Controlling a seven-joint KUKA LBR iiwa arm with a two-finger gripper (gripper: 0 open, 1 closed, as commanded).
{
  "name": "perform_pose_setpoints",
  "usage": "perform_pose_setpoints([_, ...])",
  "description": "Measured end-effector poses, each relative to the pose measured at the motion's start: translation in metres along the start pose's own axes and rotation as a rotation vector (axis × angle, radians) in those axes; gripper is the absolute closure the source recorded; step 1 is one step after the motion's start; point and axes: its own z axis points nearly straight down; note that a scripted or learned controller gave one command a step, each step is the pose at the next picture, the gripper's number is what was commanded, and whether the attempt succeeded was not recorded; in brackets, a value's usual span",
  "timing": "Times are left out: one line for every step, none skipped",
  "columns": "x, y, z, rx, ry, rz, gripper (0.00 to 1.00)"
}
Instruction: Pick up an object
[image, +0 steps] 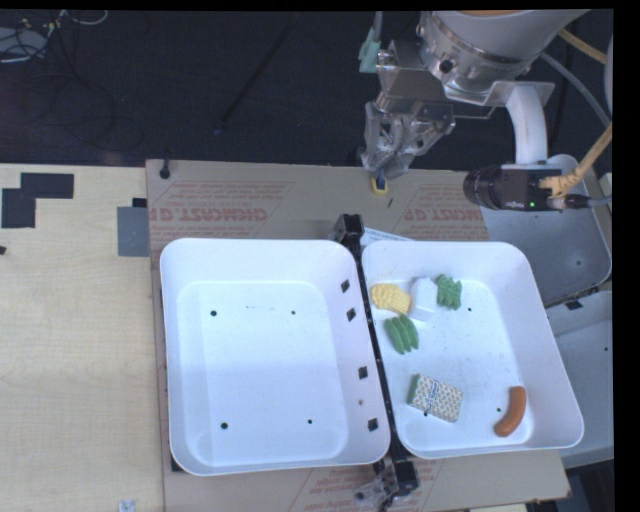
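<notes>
Poised high beyond the far rim of the right bin (545, 300), gripper (383, 178); fingers' spread impossible to tell. Below and nearer the camera from it: yellow corn (390, 297), long axis roughly crosswise, closest pick

The cardboard sheet (250, 205) under the bins carried red printing, upside down from the camera; it seemed to read "CHEMCREST", once left of centre and partly again further right. More red lettering at the sheet's near edge was too blurred to read.
</notes>
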Motion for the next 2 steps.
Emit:
perform_pose_setpoints([0.036, 0.059, 0.001, 0.0, 0.0, -0.001, 1.0])
perform_pose_setpoints([0.059, -0.088, -0.003, 0.002, 0.003, -0.005, 1.0])
